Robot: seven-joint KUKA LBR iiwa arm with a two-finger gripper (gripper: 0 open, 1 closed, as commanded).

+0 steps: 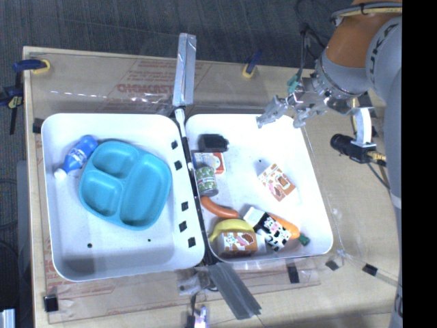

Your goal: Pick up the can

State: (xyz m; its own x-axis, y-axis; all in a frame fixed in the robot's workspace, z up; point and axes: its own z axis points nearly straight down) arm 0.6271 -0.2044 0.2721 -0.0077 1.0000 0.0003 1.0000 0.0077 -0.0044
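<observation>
Camera view. The gripper (281, 111) hangs over the far edge of the right bin (315, 183), near its back rim. Fingers look spread apart with nothing between them, though they are small and a little blurred.

The can (205, 180) sits in the right bin, hard against the divider wall between the bins. It lies in a tight spot: a red-and-white packet (208, 161) touches it on the far side, a black block (213, 143) is beyond that, and an orange carrot (218, 208) lies just below it. Well clear of the can: a small printed carton (276, 181) mid-bin, and a pile at the near end with a yellow banana (229, 227), a jar (237, 242) and a black-and-white cow toy (274, 234).

The left bin (61, 231) holds a blue divided plate (126, 184) and a blue bottle (76, 155); neither matters here.

Step in hand, as I judge it: travel from the back rim across to the divider side, then descend on the can.

To do it well:
- centre over the can before dropping, not during.
- turn the fingers so one does not land on the divider wall; closing along the wall looks safer.
- watch the packet: a finger could snag it or lift it along.
- expect a round, smooth body that can roll or slip; grip at the middle.
</observation>
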